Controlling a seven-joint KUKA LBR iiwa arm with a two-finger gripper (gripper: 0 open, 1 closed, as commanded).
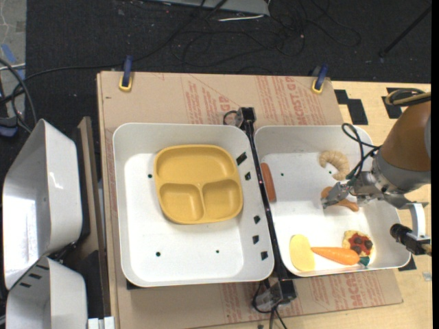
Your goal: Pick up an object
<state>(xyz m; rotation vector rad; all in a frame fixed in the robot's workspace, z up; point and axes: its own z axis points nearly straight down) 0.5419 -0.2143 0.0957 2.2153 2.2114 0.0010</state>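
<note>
The claw [337,196] hangs low inside the right bin [295,142], toward its 3 o'clock side, carried by the grey arm [405,153] that enters from 3 o'clock; whether it is spread or pressed together cannot be told, since its tip is small and dark against the floor. Just beside the tip, at its 4 o'clock, lies a small orange piece [351,206], which appears to be the nearest candidate for picking; contact cannot be confirmed. At the claw's 12 o'clock rests a pale curled piece [334,160], near but apart. At its 9 o'clock, against the wall shared by both bins, lies a reddish sausage-like piece [269,183]. Toward 6 o'clock, along the near wall, sit a carrot [335,255], a yellow oval piece [300,251] touching its tip, and a red-and-dark cluster [359,242]. The left bin [137,238] holds a yellow divided plate [199,184], well apart from the claw and probably not the present target.
</note>
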